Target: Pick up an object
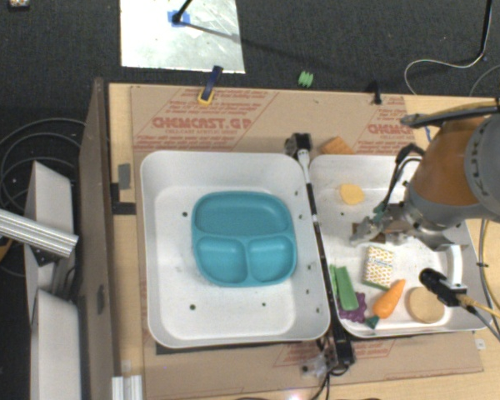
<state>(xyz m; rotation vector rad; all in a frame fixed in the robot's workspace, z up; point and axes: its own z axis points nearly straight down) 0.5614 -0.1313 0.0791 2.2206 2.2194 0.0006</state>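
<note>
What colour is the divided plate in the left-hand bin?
The plate is teal blue; the camera view shows it.

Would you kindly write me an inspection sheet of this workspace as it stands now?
Surface: left bin and right bin side by side on a cardboard sheet.
Job's things: in the right bin, a yellow disc, patterned block, green strip, purple piece, carrot and tan biscuit.
Clutter: teal divided plate in the left bin; orange piece on the cardboard behind the right bin.
Grippers: gripper over the right bin, just behind the patterned block.
Cables: black loops on the floor at left; black cable at top right.
Surroundings: dark floor, silvery sheet, metal bar.
</note>
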